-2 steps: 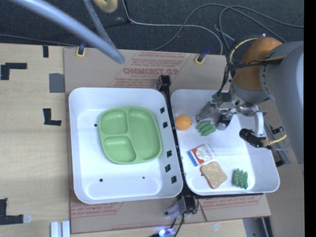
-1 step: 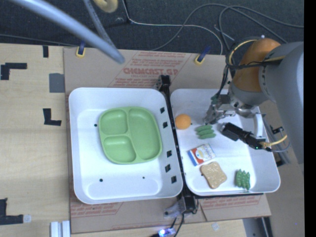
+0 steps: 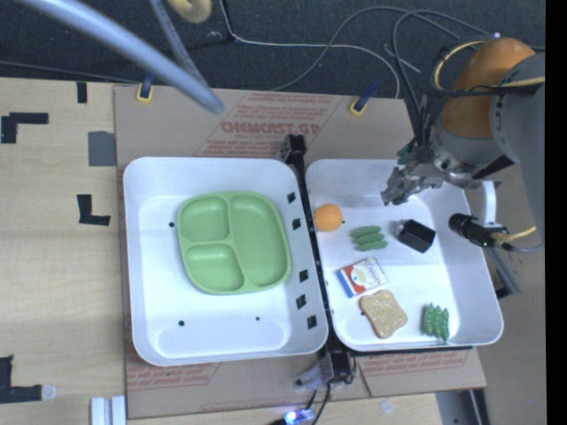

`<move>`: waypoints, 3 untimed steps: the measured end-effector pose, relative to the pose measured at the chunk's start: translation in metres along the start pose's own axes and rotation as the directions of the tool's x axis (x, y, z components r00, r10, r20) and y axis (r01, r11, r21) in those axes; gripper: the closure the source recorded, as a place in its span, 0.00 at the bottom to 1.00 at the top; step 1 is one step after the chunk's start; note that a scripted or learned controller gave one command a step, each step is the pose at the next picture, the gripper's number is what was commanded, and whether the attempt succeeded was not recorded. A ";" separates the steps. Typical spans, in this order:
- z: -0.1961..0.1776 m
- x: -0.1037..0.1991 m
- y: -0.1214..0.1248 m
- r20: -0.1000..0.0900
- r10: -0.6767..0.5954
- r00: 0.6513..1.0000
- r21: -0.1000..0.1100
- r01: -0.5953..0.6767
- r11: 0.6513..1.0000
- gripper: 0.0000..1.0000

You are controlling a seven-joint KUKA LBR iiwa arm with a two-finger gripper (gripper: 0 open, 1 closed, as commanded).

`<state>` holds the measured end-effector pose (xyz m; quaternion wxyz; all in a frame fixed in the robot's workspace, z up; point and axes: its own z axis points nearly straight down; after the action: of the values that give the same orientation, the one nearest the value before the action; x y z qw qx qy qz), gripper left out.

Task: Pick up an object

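In the right bin (image 3: 461, 264) lie an orange ball (image 3: 328, 218), a green pea pod (image 3: 367, 235), a small black block (image 3: 416, 235), a red, white and blue carton (image 3: 361, 276), a slice of toast (image 3: 383, 313) and a green leafy piece (image 3: 435, 320). My gripper (image 3: 399, 190) hangs over the far part of the right bin, above and a little left of the black block. Nothing shows between its fingers.
The left bin (image 3: 142, 237) holds a green divided plate (image 3: 234, 242). Cables run across the dark surface behind the bins. Black clips sit along the seam between the two bins. Cardboard lies under both bins.
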<state>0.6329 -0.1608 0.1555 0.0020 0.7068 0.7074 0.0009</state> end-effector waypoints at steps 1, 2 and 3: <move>-0.051 -0.005 0.010 0.000 -0.001 1.000 0.000 0.001 1.000 1.00; -0.103 -0.005 0.011 -0.001 -0.001 1.000 0.001 0.001 1.000 1.00; -0.091 0.056 0.011 -0.002 -0.005 1.000 0.006 0.005 1.000 1.00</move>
<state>0.6438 -0.1042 0.2463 -0.0008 0.7050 0.7092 -0.0003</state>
